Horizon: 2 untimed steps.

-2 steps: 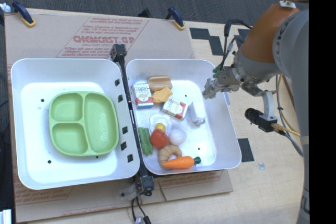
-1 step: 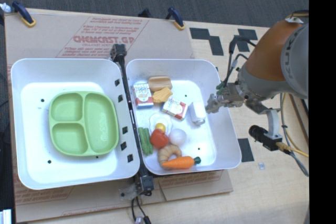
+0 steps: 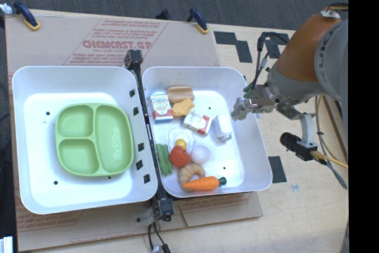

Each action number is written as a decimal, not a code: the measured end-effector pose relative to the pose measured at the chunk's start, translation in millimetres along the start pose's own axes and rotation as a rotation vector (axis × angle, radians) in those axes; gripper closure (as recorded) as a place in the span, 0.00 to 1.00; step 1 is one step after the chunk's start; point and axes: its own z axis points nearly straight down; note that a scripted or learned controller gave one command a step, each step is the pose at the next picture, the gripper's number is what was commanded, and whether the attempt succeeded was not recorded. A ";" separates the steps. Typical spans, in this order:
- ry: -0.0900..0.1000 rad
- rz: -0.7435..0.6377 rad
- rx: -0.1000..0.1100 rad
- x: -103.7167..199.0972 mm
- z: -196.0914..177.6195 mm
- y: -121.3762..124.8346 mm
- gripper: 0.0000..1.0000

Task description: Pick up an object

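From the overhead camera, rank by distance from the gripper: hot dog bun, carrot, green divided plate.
From the gripper at the right bin's right rim:
1. Hot dog bun, right bin's top.
2. Carrot, right bin's bottom.
3. Green divided plate, left bin.

Red print on the cardboard sheet (image 3: 127, 38) under the bins reads "CHEMCAST GP". The smaller lines around it are illegible.

One fixed cam sat above the bench (image 3: 195, 32), looking down at a slant, far enough to take in both bins w/ the gripper (image 3: 241, 108) at right.
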 end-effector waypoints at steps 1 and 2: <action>0.000 0.000 -0.001 -0.1 0.5 25.0 1.00; 0.000 0.000 0.003 7.2 1.8 -5.1 1.00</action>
